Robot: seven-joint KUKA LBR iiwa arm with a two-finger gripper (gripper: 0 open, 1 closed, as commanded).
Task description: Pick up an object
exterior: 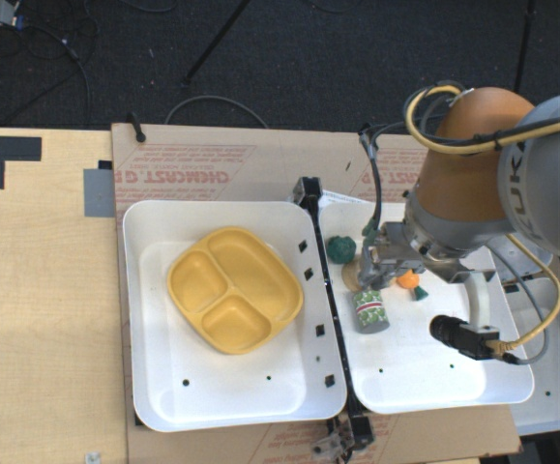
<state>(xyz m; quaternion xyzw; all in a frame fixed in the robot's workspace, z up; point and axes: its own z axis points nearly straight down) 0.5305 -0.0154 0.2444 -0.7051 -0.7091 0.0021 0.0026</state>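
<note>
In the right bin (425, 385) lie several small objects. A dark green lumpy toy (340, 249) sits near the divider, and a green-and-white can (369, 311) lies in front of it. A small orange piece with a teal tip (411, 281) rests just right of the can, and a tan flat piece (353, 279) pokes out beside it. My gripper (384, 262) hangs low over the bin's back left part, right above the tan piece and between the green toy and the orange piece. The wrist hides what lies directly under it.
The left bin (154, 375) holds a yellow divided plate (234, 288). A black divider bar (326, 298) runs between the bins. A black fitting with a yellow cable (465, 337) hangs from the arm over the right bin's middle. The arm's orange band (468, 158) looms over the back right.
</note>
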